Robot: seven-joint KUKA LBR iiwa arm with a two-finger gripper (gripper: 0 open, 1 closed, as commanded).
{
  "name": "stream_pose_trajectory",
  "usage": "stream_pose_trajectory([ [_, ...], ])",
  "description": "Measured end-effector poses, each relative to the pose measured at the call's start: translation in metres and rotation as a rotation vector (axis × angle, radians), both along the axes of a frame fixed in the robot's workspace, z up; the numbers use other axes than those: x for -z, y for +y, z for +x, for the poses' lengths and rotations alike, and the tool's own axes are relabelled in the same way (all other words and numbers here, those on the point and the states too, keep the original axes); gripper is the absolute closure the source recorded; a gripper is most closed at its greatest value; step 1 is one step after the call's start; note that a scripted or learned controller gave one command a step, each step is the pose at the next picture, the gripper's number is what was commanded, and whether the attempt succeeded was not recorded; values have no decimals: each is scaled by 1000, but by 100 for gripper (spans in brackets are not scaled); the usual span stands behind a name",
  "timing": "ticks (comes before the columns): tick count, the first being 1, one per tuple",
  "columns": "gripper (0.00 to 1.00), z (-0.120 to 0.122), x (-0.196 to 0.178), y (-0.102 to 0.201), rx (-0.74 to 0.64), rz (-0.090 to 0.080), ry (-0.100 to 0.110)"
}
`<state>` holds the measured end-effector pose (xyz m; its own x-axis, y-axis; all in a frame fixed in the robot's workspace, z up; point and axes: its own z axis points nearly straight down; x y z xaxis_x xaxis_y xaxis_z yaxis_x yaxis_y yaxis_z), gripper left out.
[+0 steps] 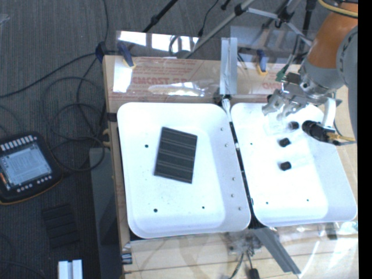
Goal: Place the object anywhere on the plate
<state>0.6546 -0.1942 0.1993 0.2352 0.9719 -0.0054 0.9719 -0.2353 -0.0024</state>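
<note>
A dark ribbed rectangular plate (176, 154) lies flat in the middle of the left bin (133, 214). Three small black objects rest in the right bin (325, 208): one (284, 142) near the middle, one (285, 165) just in front of it, and one (293, 125) further back. My gripper (279, 111) hangs over the back of the right bin, above and just behind those pieces. Its two light fingers stand apart, open, with nothing between them.
A raised divider (235, 150) separates the two bins. A black part with a yellow cable (317, 131) hangs off the wrist over the right bin. Clear plastic sheeting (174, 77) and a metal post (228, 63) stand behind the bins.
</note>
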Motion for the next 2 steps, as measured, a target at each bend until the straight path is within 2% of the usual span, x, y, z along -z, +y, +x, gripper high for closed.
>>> stream_pose_trajectory([
  [1, 100, 8, 4, 63, -110, 4, 0],
  [2, 100, 14, -54, 131, 128, 3, -1],
])
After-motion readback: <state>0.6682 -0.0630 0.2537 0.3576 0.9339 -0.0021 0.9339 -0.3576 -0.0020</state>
